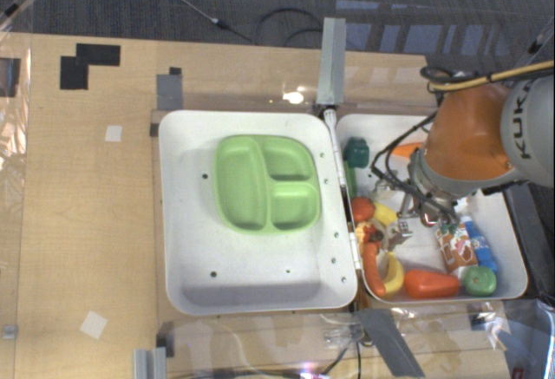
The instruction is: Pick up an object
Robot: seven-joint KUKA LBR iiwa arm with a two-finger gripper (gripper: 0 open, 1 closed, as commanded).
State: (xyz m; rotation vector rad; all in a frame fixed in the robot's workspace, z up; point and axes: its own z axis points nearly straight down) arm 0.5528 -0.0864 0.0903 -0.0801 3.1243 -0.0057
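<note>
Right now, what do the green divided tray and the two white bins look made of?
The green divided tray looks like moulded plastic: uniform colour, rounded compartments, soft matte sheen. The left bin and right bin also look like plastic, smooth and slightly glossy, though painted metal can't be ruled out.

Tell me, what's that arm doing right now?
Hand low in right bin, among toy food. Nothing seen gripped. Green tray alone in left bin.

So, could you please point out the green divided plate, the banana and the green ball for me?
green divided plate (pixel 264 184): camera view, on its centre ridge.
banana (pixel 394 274): camera view, on its curved middle.
green ball (pixel 479 280): camera view, on its top.
</note>
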